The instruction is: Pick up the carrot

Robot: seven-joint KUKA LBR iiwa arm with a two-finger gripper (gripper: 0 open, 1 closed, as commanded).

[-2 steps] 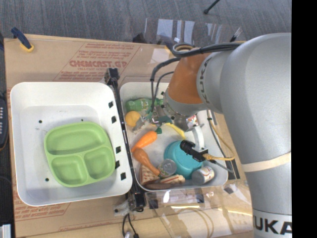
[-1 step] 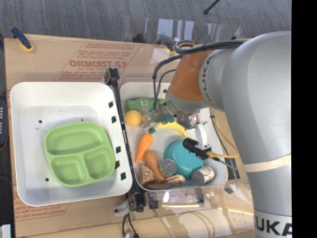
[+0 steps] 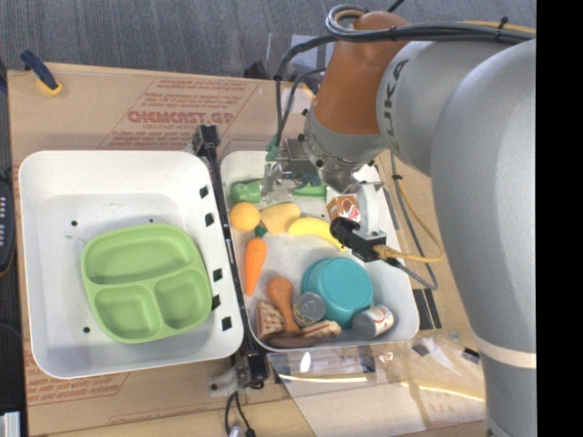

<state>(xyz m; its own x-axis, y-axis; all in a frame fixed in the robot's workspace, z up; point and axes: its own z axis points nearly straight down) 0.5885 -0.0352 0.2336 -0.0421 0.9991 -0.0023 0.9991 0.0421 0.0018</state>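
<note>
tool (image 3: 278, 178) low over right bin (image 3: 401, 289), carrot (image 3: 255, 265) apart.

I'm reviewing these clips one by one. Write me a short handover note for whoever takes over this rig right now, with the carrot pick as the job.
Gripper: low over the far end of the right bin, above the green item; finger state can't be read.
Carrot: lying by the right bin's left wall, just nearer the camera than the yellow fruit, untouched and apart from the gripper.
Left bin: holds the green divided tray.
Done: nothing gripped yet.
Left: shift toward the carrot, descend, grasp, lift.
</note>
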